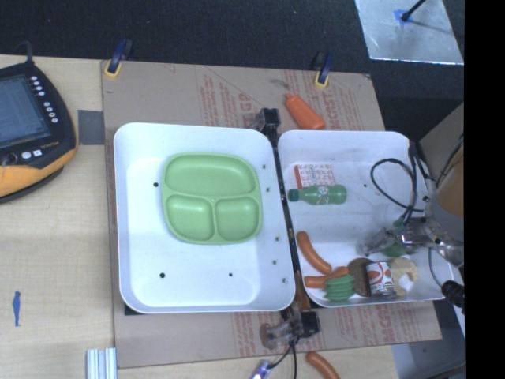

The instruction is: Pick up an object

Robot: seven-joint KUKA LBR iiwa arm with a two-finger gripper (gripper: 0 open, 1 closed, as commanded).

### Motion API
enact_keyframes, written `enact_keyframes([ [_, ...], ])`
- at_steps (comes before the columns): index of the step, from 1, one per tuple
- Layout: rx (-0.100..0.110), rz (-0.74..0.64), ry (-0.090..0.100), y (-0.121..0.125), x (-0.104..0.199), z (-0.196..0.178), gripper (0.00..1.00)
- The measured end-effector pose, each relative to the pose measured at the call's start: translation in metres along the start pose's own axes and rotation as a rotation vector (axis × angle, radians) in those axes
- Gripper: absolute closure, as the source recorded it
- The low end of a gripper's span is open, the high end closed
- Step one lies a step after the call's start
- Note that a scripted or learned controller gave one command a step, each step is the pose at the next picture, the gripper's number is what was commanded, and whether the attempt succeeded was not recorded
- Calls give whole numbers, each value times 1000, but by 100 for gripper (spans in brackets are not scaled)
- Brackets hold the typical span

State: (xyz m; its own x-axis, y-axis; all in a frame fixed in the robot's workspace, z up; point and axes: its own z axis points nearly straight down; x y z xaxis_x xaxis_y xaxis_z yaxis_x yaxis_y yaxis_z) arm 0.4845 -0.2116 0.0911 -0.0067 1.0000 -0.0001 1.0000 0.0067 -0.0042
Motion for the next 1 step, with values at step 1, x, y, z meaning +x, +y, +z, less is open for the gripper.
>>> enact_keyframes([
  [1, 1, -6, -2, 0, -1, -10, 100],
])
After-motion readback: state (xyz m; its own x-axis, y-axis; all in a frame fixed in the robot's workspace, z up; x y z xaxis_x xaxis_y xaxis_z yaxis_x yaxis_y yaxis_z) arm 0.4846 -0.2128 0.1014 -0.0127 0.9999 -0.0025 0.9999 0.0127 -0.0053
